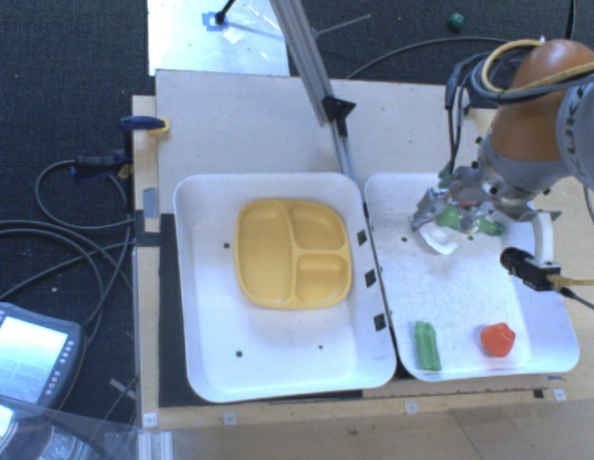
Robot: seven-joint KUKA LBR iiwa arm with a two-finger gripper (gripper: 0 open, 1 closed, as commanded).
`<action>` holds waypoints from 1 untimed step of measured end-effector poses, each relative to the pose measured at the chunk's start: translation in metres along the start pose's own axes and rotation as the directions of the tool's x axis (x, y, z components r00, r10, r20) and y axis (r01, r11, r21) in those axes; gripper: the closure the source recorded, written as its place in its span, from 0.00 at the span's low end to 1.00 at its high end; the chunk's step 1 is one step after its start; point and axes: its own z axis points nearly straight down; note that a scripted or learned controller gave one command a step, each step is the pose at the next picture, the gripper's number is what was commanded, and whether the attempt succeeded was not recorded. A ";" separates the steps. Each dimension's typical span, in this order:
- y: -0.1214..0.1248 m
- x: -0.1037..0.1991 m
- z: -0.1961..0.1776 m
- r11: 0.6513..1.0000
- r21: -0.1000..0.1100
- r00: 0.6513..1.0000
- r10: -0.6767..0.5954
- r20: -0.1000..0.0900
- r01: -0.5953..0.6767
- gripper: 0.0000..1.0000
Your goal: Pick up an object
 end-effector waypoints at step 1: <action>0.000 0.000 0.000 1.000 0.000 1.000 0.002 0.000 -0.002 0.00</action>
